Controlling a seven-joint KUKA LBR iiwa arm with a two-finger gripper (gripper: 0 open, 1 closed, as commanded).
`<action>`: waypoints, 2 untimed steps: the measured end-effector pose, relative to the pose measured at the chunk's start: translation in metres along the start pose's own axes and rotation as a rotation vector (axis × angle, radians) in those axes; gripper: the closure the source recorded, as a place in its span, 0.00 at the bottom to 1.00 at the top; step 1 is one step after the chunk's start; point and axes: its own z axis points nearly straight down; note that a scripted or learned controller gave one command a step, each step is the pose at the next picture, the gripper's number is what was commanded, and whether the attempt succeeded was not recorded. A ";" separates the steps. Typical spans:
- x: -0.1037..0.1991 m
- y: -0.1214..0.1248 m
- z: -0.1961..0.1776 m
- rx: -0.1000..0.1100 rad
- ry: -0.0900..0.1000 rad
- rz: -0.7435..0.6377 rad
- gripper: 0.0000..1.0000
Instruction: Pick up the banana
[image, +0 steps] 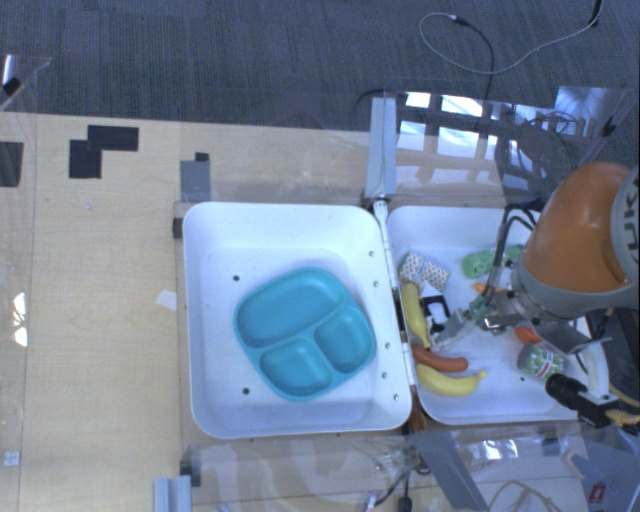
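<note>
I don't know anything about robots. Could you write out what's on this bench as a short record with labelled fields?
left bin: shallow white bin holding a blue plastic plate with three compartments
right bin: shallow white bin with several small things
bananas: one yellow banana along the left wall, another yellow banana near the front
red item: long red sausage-shaped toy between the two bananas
other items: green toy, small patterned packet
hand: robot hand low over the right bin, beside the first banana
</note>
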 end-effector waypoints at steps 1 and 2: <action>0.097 0.020 0.001 0.001 0.001 -0.208 0.00; 0.028 0.085 0.000 0.001 0.000 -0.052 0.00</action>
